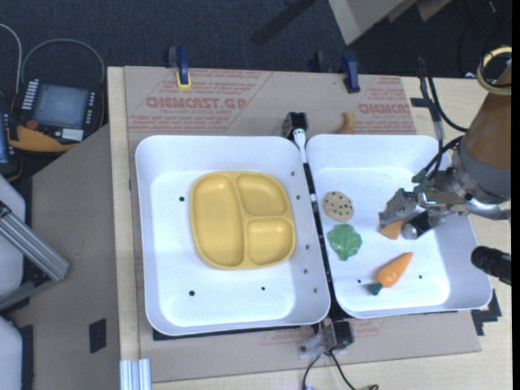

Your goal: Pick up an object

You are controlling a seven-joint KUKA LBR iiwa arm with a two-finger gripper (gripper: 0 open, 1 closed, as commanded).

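**A:** Camera view first. Where is the end effector (404, 215)?

**B:** It is low inside the right bin (431, 149), on the right side. A small orange piece (392, 231) sits right under its tip, touching it.

**A:** Is it holding that piece?

**B:** I cannot tell. The metal parts hide the tips, so I can't say if it is pinching or loose.

**A:** What else is close to it?

**B:** A carrot (393, 270) lies just below it. A green leafy toy (344, 241) is to its left, and a cookie (338, 205) is up and left of that. All three lie flat on the bin floor.

**A:** And far away?

**B:** A yellow plate (242, 218) with three parts sits in the left bin (162, 242), well apart.

**A:** So is the job done?

**B:** Not yet, I think. The arm has reached a thing, but nothing is lifted up. The grab and lift are left.
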